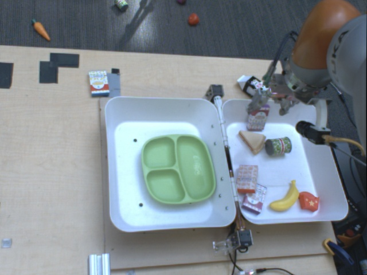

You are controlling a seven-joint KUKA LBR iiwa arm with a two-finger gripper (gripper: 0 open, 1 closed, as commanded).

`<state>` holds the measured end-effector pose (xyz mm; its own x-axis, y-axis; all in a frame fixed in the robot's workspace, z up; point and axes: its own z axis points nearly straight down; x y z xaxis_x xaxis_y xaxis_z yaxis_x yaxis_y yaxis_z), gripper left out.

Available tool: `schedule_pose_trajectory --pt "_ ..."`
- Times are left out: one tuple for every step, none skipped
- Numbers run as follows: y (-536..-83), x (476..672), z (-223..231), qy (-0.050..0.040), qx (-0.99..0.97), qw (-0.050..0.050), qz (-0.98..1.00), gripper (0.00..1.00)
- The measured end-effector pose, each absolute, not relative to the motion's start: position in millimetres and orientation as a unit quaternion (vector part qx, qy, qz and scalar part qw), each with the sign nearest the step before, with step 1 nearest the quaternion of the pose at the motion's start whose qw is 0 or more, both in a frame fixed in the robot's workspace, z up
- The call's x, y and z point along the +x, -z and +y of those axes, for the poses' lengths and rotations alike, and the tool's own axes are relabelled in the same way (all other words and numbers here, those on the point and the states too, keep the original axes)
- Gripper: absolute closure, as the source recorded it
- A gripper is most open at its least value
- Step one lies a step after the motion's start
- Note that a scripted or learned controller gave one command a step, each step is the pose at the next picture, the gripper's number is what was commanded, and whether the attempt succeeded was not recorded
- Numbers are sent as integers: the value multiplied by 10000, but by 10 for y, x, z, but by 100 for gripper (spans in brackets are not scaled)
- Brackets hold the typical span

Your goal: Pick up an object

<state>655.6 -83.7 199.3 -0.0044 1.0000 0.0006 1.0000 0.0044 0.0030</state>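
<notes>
Gripper (259,103) hangs over the far left corner of the right bin (330,179), its grey fingers pointing down, and a small carton (257,119) stands upright directly beneath them, its top seemingly caught between the fingers. From this slant I cannot tell whether the fingers are truly pressed on the carton or merely straddle it, nor whether its base rests on the bin floor or is just clear of it. The relation that matters is thus vertical: the carton lies straight below the gripper, its long axis upright and in line with the fingers, so a plain rise would be the test of the grip. Just beside it, toward the bin's middle, lie a wedge (253,140) and a can (278,146) on its side, long axis running across the bin; both are near enough that a swinging carton could brush them. Along the near edge sit two flat packets (247,178), a banana (286,197) and a red fruit (309,201), all well apart from the gripper. A green tray (178,169) lies in the middle of the left bin (123,171).
</notes>
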Motion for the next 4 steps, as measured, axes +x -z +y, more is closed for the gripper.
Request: schedule_pose_trajectory --pt "-1768 5977 -1434 -2 7065 12 7077 0" --pt "-954 5427 -1948 -2 7066 7 7076 0" --pt "-868 4892 -1280 -27 7061 39 7081 0" --pt "-1080 4878 -915 -16 7057 14 7085 0"
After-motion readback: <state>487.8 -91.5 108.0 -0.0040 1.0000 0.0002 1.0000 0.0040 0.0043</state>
